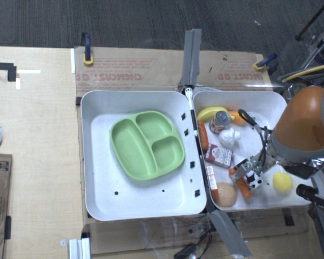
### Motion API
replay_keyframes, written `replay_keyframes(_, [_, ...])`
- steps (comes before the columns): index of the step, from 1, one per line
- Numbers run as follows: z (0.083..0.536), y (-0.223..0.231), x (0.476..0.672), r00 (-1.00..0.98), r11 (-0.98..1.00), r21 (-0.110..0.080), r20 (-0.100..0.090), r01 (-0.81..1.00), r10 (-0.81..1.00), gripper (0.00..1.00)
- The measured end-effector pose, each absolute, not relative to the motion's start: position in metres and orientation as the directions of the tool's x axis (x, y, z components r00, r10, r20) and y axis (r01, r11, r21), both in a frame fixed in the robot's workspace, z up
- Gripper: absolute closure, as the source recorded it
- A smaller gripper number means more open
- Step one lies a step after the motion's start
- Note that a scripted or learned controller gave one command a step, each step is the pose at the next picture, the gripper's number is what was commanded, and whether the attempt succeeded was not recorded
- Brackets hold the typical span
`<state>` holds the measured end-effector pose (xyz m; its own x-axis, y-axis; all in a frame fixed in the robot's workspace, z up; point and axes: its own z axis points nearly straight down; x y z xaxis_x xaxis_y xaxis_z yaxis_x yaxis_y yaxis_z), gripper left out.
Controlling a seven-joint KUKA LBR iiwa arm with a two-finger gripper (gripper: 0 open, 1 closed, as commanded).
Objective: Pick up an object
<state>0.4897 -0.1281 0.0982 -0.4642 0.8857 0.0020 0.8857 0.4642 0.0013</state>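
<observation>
Over the right bin (270,97), the gripper (247,176) is lowered among the food items.

Whether the fingers are apart or together cannot be told; the tips are lost in clutter, and nothing is seen held between them. Touching or just under the fingertips lies an orange carrot-shaped piece (243,188). Just left of the fingers is a red-and-white packet (219,156); below and left of them sits a tan bread roll (225,193). A yellow lemon (282,182) lies near, to their right. Above them are a white crumpled item (230,137), a small jar (220,121), a banana (210,113) and, further left, a red sausage (203,135). Well apart to the left, the left bin (97,198) bears a green divided plate (147,143).
</observation>
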Motion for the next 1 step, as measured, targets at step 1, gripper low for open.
replay_keyframes(1, [0.2572,-0.0546,0.5175,-0.200,0.200,-0.001,-0.001,0.980,0.980,1.00])
